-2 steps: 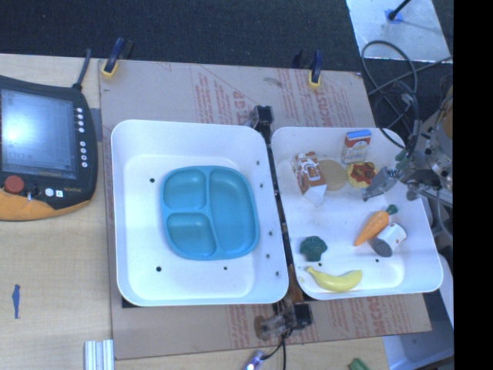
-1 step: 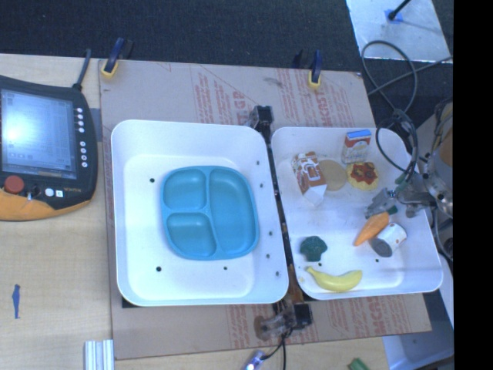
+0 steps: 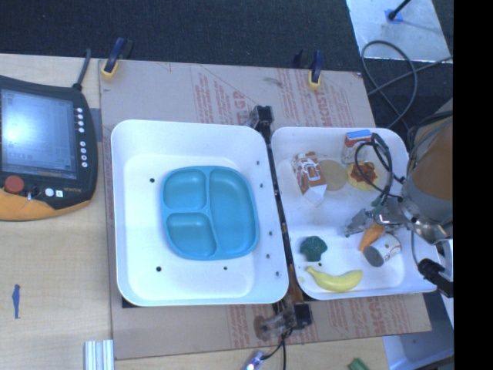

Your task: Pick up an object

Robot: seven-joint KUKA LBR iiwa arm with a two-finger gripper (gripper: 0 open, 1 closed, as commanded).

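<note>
Low in the right bin (image 3: 400,280), the hand (image 3: 368,223) is lowered beside an orange carrot (image 3: 371,236), seemingly for a grasp; whether it is clamped cannot be told.

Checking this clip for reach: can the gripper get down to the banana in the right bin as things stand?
Probably yes. The banana lies alone near the front wall of the right bin, nothing on top of it. The gripper hovers just behind it, over the carrot.
</note>
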